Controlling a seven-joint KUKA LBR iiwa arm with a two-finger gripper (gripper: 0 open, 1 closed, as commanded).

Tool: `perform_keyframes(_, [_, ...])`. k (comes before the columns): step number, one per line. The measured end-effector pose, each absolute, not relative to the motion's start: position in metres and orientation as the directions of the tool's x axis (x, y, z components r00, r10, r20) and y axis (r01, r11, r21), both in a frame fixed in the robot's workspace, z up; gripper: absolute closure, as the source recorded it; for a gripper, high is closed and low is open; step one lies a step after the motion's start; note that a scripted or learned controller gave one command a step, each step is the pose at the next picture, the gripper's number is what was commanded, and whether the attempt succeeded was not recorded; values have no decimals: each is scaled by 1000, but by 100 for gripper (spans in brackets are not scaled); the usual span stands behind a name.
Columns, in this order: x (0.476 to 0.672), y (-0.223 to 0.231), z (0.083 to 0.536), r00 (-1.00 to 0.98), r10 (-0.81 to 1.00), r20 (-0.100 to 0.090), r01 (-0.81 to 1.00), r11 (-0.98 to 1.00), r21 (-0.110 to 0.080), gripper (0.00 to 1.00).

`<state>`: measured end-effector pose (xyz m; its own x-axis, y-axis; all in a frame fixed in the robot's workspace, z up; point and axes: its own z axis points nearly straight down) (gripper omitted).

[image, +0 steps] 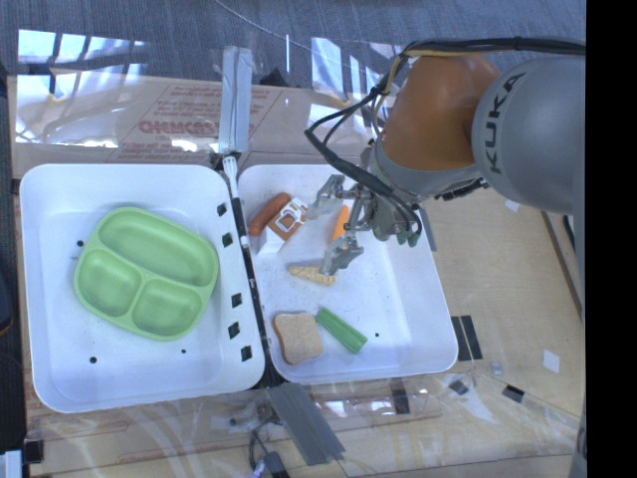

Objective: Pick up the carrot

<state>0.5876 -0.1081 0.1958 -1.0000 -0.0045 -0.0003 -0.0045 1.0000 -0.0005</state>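
Gripper (339, 222) low over right bin (418, 307), fingers spread, carrot (341, 221) upright between them, not visibly clamped. Left of it, sausage (269, 213); nearer, corn piece (313, 274), bread slice (298, 336), green stick (341, 331).

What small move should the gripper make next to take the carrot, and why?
Probably close the fingers and lift a little. The gripper is low in the right bin, and the carrot shows as an orange strip between its fingers, apart from the corn below.
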Motion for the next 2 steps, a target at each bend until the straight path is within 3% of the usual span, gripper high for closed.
perform_keyframes(1, [627,-145,116,-981,-191,-24,-191,982,-6,0])
perform_keyframes(2, [630,-145,130,-980,-195,-32,-195,981,-12,100])
